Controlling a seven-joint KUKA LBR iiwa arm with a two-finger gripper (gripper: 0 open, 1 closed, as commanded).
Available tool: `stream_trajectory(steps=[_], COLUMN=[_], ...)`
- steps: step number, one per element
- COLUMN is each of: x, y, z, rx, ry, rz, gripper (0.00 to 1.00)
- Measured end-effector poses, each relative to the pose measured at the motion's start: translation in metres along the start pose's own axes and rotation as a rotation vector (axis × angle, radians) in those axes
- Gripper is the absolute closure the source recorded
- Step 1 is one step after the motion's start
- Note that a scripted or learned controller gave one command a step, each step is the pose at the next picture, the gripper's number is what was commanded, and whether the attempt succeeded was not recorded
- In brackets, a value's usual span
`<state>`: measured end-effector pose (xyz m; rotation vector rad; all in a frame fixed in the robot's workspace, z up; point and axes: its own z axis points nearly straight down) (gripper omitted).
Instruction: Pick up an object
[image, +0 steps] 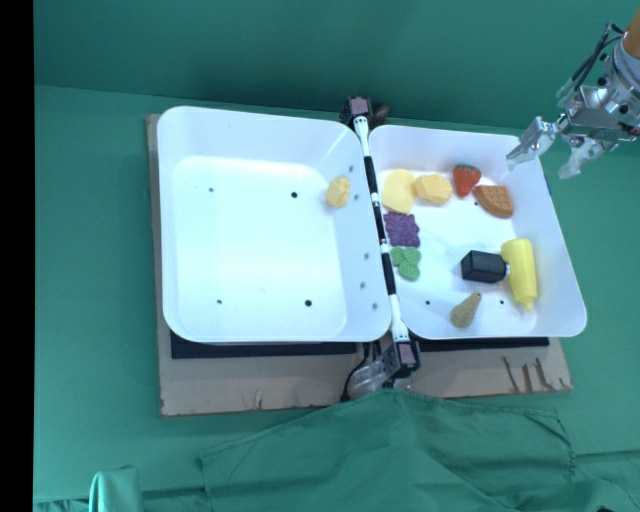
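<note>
The end effector (552, 148) hangs at the upper right, just outside the far right corner of the right bin (560, 320), with the grey wrist and its orange band rising behind it. Its 2 fingers (527, 141) stand apart and nothing lies between them, so it holds nothing.

No single target is set, so take the black block (484, 266) as landmark, sitting in the middle of the right bin. Touching its right side is a yellow bottle (520, 270), lying lengthwise. Just below the block is a tan cone (465, 310). To its left, against the divider (380, 230), sit green leaves (406, 262) with purple grapes (401, 229) above them. Further up from the block runs a row: a pale yellow piece (398, 190), an orange-yellow piece (433, 188), a strawberry (466, 179) and a brown waffle-like slab (494, 200). Far to the block's left, in the left bin (200, 130), 1 small yellow lump (338, 191) rests near the divider.

Risks, as I judge them: the nearest candidates are crowded. The strawberry and slab lie almost touching, so a descent between them could push 1 aside or catch both. The bottle pressed against the block leaves no finger room on that side. The pieces by the divider and bin wall may block a finger. Flat items may slip out as the fingers close.
</note>
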<state>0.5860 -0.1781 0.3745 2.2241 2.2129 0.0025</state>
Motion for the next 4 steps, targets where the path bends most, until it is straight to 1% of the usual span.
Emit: stream_trajectory(steps=[1,2,3,4], x=[0.029,-0.002,0.028,0.025], y=[0.054,0.038,0.096,0.097], z=[0.082,0.180,0.191,0.175], rx=[0.004,0.009,-0.002,-0.012], ry=[0.000,0.000,-0.004,-0.007], rz=[-0.005,0.002,-0.005,0.000], gripper=[0.00,0.00,0.00,1.00])
